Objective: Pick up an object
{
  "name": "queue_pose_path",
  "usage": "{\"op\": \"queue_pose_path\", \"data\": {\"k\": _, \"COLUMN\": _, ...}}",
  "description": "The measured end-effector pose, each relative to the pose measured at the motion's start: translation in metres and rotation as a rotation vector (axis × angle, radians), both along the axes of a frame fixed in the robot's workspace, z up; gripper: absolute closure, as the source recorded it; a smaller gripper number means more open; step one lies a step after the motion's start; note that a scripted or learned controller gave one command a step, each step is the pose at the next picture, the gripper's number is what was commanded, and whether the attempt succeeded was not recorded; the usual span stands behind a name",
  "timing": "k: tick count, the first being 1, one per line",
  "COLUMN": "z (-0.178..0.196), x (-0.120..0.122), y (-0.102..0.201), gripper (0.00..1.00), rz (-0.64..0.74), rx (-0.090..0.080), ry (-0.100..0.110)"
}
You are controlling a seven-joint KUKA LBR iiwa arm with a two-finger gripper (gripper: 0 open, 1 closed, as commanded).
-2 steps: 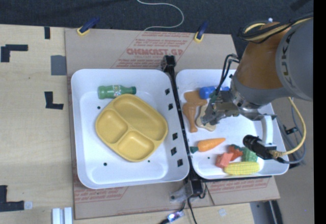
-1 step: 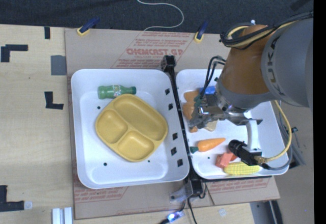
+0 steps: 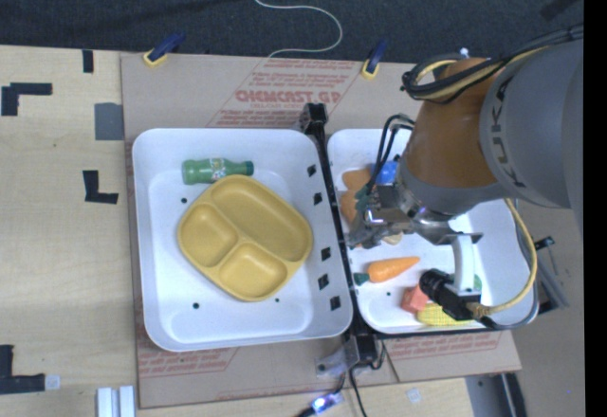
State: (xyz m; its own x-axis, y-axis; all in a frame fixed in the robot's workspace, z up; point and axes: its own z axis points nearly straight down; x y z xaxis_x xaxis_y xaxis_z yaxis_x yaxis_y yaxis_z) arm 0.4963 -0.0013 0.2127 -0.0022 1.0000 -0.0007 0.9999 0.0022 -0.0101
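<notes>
Camera view, jaws (image 3: 372, 227) low over right bin (image 3: 503, 216)

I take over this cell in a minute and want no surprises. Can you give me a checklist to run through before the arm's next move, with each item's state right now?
1. Gripper over the right bin, near the divider: ok.
2. Object between the fingers: cannot tell, the wrist hides them.
3. Carrot lying free, just below the gripper: ok.
4. Corn and the orange piece crowded against black hardware: not ok for a clean grasp.
5. Yellow tray and green bottle in the left bin, away from the arm: ok.
</notes>
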Motion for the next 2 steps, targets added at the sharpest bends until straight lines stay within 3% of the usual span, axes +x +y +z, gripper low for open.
{"op": "queue_pose_path", "data": {"k": 1, "z": 0.014, "x": -0.013, "y": 0.008, "gripper": 1.00, "rz": 0.001, "rx": 0.001, "ry": -0.002}}
{"op": "queue_pose_path", "data": {"k": 2, "z": -0.002, "x": -0.007, "y": 0.007, "gripper": 1.00, "rz": -0.001, "rx": -0.001, "ry": 0.000}}
